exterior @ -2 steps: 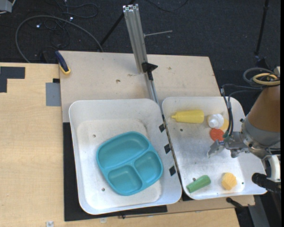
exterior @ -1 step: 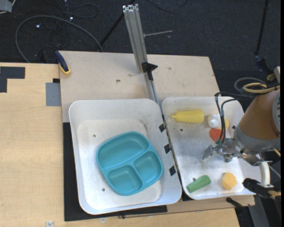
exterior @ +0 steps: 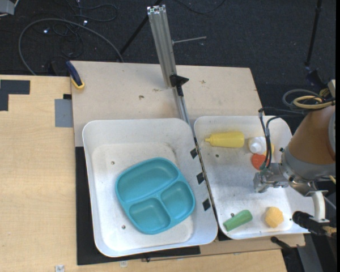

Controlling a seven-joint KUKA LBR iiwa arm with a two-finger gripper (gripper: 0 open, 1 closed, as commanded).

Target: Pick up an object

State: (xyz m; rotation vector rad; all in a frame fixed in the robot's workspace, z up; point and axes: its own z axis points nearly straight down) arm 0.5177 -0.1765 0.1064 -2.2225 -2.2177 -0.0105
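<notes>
hand (exterior: 263, 182) low in right bin (exterior: 229, 194), perhaps touching floor

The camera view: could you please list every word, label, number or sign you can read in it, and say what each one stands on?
None can be read.
The yellow bottle, the green object, the turquoise tray and the bins show no print at this size.
The arm bears no legible marking.
</notes>
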